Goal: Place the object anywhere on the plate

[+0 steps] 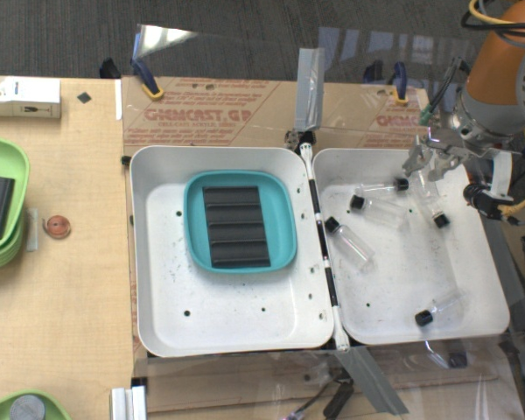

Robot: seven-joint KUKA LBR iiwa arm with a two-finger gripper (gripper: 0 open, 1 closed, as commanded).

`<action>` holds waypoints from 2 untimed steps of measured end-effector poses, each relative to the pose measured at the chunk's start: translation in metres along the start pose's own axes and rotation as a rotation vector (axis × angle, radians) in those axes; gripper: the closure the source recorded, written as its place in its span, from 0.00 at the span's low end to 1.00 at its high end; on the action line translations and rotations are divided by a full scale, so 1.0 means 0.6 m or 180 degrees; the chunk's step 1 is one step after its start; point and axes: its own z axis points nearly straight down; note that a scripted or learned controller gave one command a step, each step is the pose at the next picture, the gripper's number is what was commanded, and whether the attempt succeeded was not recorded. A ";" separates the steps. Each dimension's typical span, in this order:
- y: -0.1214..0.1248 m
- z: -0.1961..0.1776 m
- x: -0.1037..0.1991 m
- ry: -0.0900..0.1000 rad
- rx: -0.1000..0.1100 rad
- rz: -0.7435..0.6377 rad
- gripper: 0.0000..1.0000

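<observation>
Several clear plastic vials with black caps lying loose in the right-hand shallow white bin [481, 318], none yet on the teal square plate [193, 227]. Nearest of them, one clear vial [423, 192], just beneath the two-finger pincer [425, 159] and a little nearer the camera; another vial [374, 205] near, off toward the bins' shared wall; a third vial [347, 242] farther the same way; a fourth vial [439, 310] well apart, at the bin's front. Judged to be the picking step, with nothing visibly held. Cannot tell whether the pincer gapes wide or stands closed, being too small and cluttered at this slant.

Poised over the bin's far corner, reached in from the side on the grey arm with its orange band [497, 70], wrist bent downward.

Next move, by estimate: settle on a single vial, close squarely across its round, slippery body, lift clear of the wall. Then carry well away from the pincer's present spot, across to the left-hand white bin [157, 309], and release over the plate, on its dark ribbed insert [237, 227] or its rim.
</observation>
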 end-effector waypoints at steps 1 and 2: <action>0.000 0.000 0.000 0.0000 -0.0001 0.0002 0.00; -0.001 -0.248 0.035 0.0000 -0.0001 0.0288 0.00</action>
